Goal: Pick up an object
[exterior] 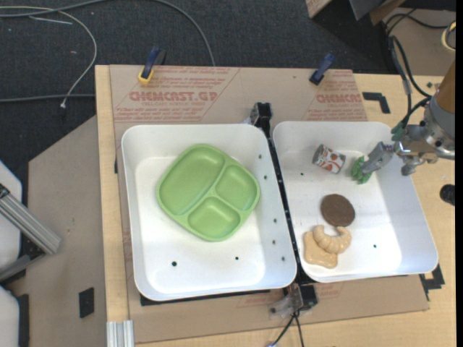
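camera view looks down on two white bins: the left bin (137, 215) holds a green divided plate (208, 191), while the right bin (416, 226) gathers the loose pickable things, a small red-and-white can (329, 158) lying on its side, a green item (359, 169), a brown disc (338, 210) and a beige pastry-like piece (326, 246) just below it. gripper (377, 159) hangs at the green item, probably lined up to grab it; whether it is spread or closed i cannot tell, and the frame's right edge cuts the arm off.
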